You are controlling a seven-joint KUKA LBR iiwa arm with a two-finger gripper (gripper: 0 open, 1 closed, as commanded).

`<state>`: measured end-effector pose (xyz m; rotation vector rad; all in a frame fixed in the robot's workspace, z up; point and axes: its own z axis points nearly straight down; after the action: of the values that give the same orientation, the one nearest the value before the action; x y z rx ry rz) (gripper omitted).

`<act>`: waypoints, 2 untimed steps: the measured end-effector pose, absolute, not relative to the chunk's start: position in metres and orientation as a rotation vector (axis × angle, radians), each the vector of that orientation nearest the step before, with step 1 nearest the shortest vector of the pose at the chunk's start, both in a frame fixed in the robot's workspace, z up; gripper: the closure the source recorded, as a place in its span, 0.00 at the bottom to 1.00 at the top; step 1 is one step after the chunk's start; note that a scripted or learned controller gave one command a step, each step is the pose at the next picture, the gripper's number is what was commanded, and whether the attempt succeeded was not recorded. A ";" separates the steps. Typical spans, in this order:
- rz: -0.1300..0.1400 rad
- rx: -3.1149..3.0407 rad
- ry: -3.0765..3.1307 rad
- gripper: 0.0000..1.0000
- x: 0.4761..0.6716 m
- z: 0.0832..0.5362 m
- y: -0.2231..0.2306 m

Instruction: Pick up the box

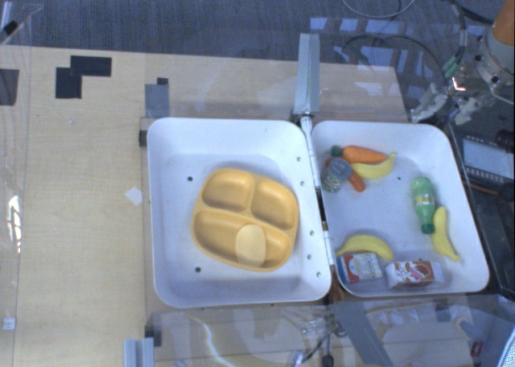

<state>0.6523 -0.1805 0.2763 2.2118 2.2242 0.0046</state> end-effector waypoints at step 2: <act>0.011 2.131 2.297 0.00 0.583 0.089 -0.175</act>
<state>0.5831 -0.1748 0.0890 2.1310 2.2969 0.0107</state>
